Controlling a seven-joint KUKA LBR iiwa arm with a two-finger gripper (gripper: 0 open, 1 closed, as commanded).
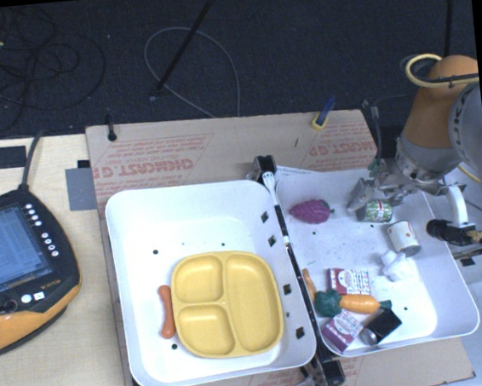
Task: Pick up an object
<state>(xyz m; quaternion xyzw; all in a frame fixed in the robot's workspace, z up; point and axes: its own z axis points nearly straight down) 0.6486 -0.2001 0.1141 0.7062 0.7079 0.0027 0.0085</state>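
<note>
My gripper (pixel 377 196) hangs over the back of the right bin (pixel 457 294), directly over a small green-and-white can (pixel 379 211) that partly shows beneath it. A purple lump (pixel 311 211) lies to the left of the can, and a white cylinder (pixel 401 237) lies just in front and to the right. Toward the front of this bin sit a pink-and-white carton (pixel 350 281), a green piece (pixel 326 302), an orange carrot (pixel 360 304), a purple packet (pixel 344 328) and a black item (pixel 381 325).
The left bin (pixel 141 215) holds a yellow divided plate (pixel 227 303) and an orange sausage (pixel 165 311). A teach pendant (pixel 17 263) rests on the bench at far left. The arm's orange band (pixel 440 111) rises behind the right bin.
</note>
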